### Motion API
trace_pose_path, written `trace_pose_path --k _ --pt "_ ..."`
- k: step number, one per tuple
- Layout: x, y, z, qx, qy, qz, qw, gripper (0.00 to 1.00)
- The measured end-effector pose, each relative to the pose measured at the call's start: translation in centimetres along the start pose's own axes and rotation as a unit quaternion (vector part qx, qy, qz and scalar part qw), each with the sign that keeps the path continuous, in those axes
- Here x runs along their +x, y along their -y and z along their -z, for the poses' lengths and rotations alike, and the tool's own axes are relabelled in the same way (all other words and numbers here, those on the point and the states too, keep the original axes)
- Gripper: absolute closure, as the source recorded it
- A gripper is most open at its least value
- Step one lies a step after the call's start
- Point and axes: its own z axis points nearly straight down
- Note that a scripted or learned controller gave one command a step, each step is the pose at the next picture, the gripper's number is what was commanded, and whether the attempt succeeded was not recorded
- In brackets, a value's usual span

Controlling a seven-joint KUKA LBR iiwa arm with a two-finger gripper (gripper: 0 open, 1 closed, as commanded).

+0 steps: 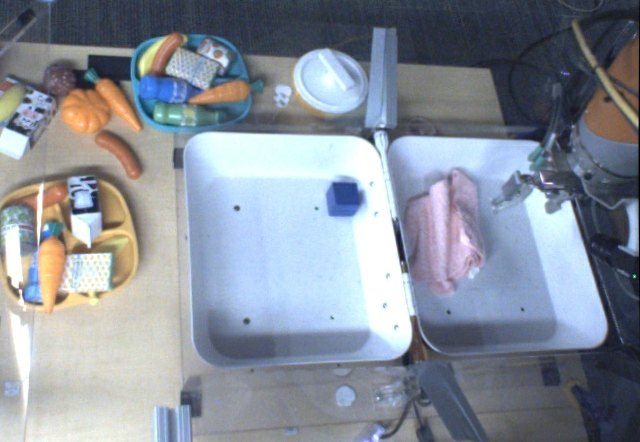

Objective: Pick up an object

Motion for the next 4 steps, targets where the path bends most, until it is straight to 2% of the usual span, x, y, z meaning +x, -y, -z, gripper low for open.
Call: trace_pose_path --k 1,2,3,4 --pt "1.0 2.3 1.5 -0.001 0.000 0.059 0.9983 0.00" --pt "3.8 0.7 -9.5 -0.004 0.001 0.149 0.9889 0.00" --pt "8.2 -0.4 -10.0 -0.007 0.001 0.142 0.9898 0.00" --pt "6.4 -5.4 -10.1 -0.005 0.000 0.000 1.0000 0.00"
